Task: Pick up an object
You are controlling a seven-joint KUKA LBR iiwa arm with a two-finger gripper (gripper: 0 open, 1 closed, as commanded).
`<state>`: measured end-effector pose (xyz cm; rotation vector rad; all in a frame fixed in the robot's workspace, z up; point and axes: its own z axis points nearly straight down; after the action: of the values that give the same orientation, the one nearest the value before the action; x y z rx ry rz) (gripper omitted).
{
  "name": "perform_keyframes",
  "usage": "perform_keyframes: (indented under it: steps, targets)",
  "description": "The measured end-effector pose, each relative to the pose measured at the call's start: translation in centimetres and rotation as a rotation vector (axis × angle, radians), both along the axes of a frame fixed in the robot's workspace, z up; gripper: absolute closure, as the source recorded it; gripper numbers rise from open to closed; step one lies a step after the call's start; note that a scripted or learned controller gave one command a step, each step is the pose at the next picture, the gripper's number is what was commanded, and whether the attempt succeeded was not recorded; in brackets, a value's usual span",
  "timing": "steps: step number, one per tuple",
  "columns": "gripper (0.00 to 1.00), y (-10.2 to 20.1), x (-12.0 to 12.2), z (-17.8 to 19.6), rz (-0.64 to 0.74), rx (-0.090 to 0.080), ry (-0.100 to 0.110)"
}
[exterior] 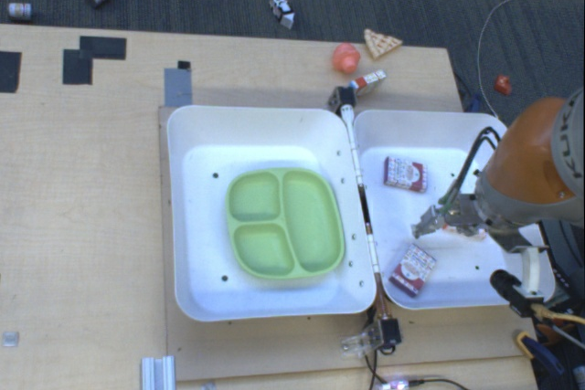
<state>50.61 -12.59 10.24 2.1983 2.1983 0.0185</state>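
Two small red-and-white packets lie in the right bin [457, 160]: one packet [405, 173] near the bin's back left, another packet [413, 270] near its front left. My gripper [437, 224] hangs over the right bin between them, just above and right of the front packet. It reaches in from the right below the orange band. Nothing shows between its fingers, and how far apart they stand is hard to read.
The left bin [196, 224] holds a green divided plate [284, 223]. Behind the bins on the bench lie a red ball [345, 57], a pizza-slice toy [381, 43] and a small marker [366, 82]. Cables run along the right side.
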Motion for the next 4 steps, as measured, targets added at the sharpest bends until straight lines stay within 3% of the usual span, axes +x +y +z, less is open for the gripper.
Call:
perform_keyframes:
  steps: [1, 2, 3, 4]
  targets:
    - [1.00, 0.0, 0.1, 1.0, 0.001, -0.001, -0.004]
    - [0.00, 0.0, 0.1, 1.0, 0.002, -0.001, -0.003]
    - [0.00, 3.6, -1.6, -1.5, 0.001, 0.010, 0.020]
    - [1.00, 3.7, -1.4, -0.4, 0.004, 0.011, 0.014]
